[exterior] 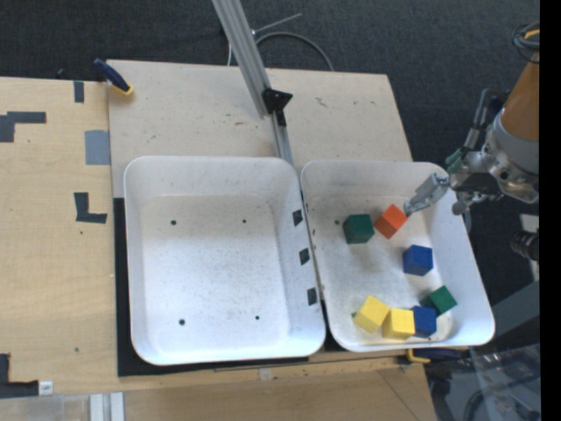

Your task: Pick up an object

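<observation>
The right bin (333, 314) holds several small cubes. An orange cube (391, 221) lies beside a dark green cube (358, 228) near the bin's middle, with a blue cube (418, 260) below them. At the near right corner sit a green cube (442, 300), two yellow cubes (372, 312) (401, 323) and another blue cube (425, 320). My gripper (441, 200) hovers over the bin's far right side, just right of and above the orange cube. It is open with nothing between its fingers; one grey finger (426, 193) points toward the orange cube.
The left bin (140, 191) stands next to the right one, sharing a middle wall. A slanted metal rail (245, 42) runs from the top down to the bins' far edge. A blue and yellow clamp (112, 75) lies at the bench's far left.
</observation>
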### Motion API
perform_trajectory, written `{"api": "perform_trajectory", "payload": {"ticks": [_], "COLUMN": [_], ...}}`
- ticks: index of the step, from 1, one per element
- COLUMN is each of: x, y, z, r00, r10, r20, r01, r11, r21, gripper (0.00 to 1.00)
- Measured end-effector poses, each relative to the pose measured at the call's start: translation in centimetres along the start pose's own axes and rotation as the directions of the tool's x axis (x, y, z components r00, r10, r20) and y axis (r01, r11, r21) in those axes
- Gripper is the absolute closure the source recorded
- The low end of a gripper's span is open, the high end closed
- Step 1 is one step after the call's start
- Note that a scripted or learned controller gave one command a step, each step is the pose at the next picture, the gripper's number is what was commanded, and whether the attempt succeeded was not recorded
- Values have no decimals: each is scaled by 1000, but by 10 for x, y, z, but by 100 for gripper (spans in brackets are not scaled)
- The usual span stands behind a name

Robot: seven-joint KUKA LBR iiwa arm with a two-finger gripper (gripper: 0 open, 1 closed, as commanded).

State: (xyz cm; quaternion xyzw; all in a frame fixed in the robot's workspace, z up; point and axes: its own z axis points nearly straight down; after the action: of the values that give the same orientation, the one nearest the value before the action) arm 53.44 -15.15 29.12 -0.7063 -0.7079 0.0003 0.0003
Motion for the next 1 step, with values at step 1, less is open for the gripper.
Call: {"api": "perform_trajectory", "payload": {"ticks": [1], "x": [0], "y": [0], "z": [0], "r00": [1000], "r10": [0], "r20": [1], "r01": [0], "r11": [1000], "r21": [0], "gripper": [0]}}
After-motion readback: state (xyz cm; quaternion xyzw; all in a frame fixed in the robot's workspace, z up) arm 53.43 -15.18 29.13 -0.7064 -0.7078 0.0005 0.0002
